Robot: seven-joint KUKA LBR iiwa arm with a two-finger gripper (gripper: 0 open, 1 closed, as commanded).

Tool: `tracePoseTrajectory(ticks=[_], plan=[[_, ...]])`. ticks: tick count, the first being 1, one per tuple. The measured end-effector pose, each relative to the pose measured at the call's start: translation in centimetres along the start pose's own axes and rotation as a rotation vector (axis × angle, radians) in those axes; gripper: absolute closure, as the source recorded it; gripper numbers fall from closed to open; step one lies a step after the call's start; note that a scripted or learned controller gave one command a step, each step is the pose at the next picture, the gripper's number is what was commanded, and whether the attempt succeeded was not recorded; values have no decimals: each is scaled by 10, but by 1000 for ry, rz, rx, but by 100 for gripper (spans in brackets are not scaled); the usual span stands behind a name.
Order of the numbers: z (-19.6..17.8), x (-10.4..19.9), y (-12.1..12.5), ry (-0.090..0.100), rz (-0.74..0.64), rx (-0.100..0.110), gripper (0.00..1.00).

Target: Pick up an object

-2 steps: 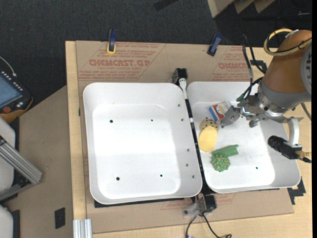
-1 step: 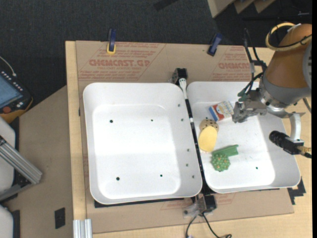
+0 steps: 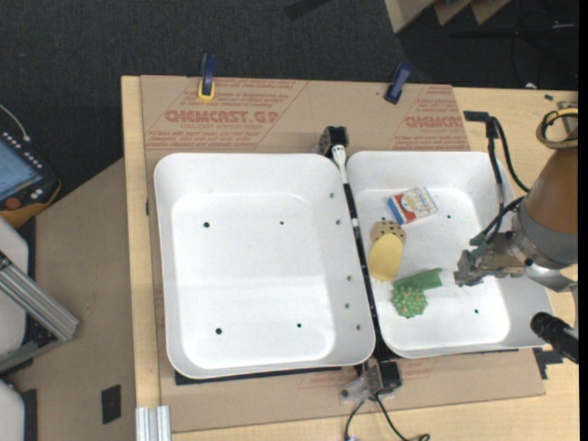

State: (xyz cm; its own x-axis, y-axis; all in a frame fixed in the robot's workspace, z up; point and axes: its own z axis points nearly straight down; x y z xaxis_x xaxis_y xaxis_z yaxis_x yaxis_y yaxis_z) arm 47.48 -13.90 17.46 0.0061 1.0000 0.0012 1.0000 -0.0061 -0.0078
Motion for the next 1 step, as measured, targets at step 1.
tracePoseTrajectory(ticks=[1], plan=[[-66, 72, 5, 1, -15, -15, 100]])
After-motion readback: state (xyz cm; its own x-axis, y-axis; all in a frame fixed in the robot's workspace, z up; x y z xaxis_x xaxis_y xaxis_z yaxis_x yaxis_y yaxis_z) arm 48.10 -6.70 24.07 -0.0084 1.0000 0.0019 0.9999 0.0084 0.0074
